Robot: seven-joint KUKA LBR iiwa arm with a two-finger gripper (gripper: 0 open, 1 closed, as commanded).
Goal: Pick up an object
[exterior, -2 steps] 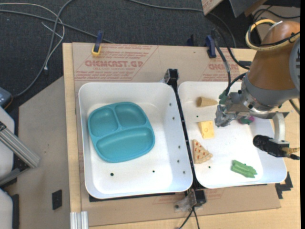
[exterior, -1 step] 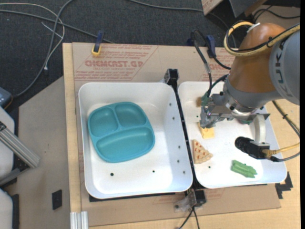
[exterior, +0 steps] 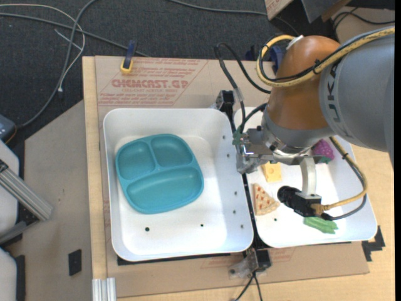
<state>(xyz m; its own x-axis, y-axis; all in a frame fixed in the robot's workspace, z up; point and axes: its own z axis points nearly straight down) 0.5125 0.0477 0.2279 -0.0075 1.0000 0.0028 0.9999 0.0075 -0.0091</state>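
Camera view puts the small yellow cheese-like block [exterior: 271, 171] in the right white bin [exterior: 348, 212], near its inner wall; just below it lies a flat triangular toy pizza slice [exterior: 264, 200], with a green leafy toy [exterior: 321, 224] and a purple toy [exterior: 324, 149] farther off. The gripper [exterior: 246, 162] hangs beside the block, over the wall shared with the left white bin [exterior: 213, 218]; whether it is spread or pressed together cannot be told. Likely risks: descending there could strike the wall; a closure might miss the block or nudge the slice.
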